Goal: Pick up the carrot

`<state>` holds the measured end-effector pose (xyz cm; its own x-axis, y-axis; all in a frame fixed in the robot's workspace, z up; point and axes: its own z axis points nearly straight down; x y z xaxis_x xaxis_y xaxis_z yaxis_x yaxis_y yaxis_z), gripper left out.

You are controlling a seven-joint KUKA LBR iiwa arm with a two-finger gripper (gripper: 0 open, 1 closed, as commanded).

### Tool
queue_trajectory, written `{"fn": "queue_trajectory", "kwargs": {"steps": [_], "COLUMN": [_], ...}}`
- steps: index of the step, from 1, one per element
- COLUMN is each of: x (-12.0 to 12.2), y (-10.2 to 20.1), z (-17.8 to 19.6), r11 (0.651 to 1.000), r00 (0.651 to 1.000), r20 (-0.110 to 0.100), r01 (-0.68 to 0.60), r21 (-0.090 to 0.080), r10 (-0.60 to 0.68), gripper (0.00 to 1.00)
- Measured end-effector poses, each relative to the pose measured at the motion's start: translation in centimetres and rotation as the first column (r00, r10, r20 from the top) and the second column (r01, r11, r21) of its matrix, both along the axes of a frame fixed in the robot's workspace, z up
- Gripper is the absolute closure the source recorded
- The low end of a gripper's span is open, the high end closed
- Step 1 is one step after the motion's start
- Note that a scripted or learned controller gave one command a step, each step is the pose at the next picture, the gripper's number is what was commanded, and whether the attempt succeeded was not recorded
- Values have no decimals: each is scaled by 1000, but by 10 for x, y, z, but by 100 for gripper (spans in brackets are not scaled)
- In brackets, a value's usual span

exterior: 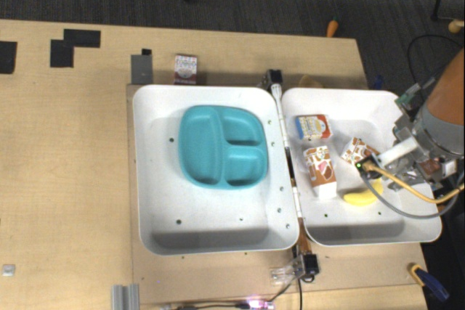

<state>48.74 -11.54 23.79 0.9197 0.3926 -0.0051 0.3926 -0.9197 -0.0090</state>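
Your gripper hangs over the right bin at its 3 o'clock side (open or closed, you cannot tell), with a yellow piece at the gripper's 8 o'clock. You cannot tell where the carrot lies.

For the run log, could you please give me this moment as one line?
arm: gripper over right bin, right side | hold: unconfirmed | right bin: three cartons, yellow item | left bin: teal divided plate
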Motion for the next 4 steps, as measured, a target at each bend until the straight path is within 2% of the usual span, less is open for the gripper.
{"fn": "queue_trajectory", "kwargs": {"steps": [1, 2, 3, 4], "x": [1, 0, 16, 0], "y": [-69, 31, -45, 4], "z": [75, -15, 25, -38], "r11": [981, 982, 985, 995], "r00": [981, 982, 985, 995], "r20": [13, 2, 12, 4], "r01": [193, 187, 173, 97], "r21": [-7, -1, -7, -2], "r10": [-193, -187, -173, -97], "gripper": [100, 100, 100, 100]}}
